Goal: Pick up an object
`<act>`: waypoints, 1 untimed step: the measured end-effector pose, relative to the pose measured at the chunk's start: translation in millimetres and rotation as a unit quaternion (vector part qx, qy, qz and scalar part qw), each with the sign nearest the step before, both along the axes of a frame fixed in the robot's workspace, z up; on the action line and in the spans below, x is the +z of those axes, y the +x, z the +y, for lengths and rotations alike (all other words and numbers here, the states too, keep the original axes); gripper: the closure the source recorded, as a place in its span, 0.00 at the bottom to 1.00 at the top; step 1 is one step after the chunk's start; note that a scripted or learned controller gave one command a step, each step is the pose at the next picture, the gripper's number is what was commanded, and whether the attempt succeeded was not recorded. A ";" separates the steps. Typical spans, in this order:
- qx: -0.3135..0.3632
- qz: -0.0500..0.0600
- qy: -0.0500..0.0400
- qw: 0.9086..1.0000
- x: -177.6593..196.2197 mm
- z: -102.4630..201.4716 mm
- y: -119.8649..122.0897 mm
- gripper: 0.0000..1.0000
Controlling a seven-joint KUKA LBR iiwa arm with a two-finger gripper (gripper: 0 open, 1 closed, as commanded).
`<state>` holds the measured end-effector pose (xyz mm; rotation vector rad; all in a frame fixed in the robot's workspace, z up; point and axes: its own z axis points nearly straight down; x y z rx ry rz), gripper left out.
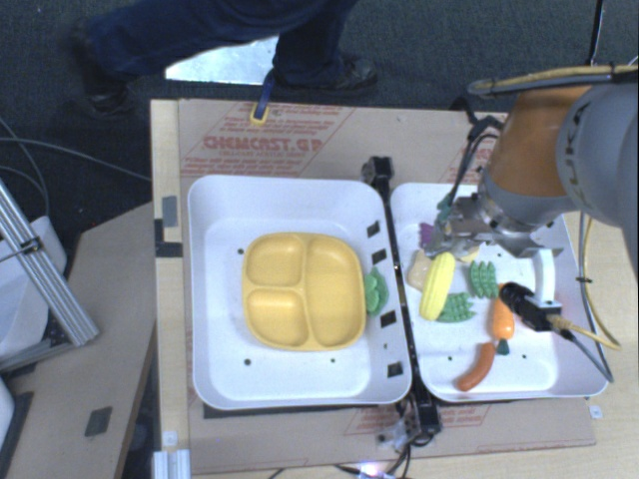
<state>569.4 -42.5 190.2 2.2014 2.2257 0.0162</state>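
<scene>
Right bin (534,372), nearest edge: sausage (475,367) lying at a slant, free on all sides. Just beyond it, carrot (501,320).

Mid-bin is a crowd. Corn (437,285) lies lengthwise, with green pods (455,309) against its near end and a second green piece (483,277) just to its right. A pale wedge (418,267) touches its left side.

Far end: purple piece (429,235), partly under the hand (454,239). The hand sits low over the far tip of the corn. Whether it is released or clenched I cannot tell; the wrist hides it. Nothing visibly gripped.

Left bin (220,230): yellow plate (303,290) and a green leaf (374,292) at its right rim. Well apart from the arm, so not the target.

Judgement: the likely target is the corn or the purple piece, and the pick is not yet made. To do it well:
- centre on one object, not the gap between two
- close across the corn's narrow width, not along its length
- go straight down, since the neighbours touch and a slanted approach would shove them
- lift slowly and check that something comes up

The sausage would be the easier pick if this one misses.
</scene>
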 end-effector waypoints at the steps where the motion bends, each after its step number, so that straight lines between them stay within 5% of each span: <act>1: 0.000 0.007 0.002 1.000 29.7 75.3 -32.5 1.00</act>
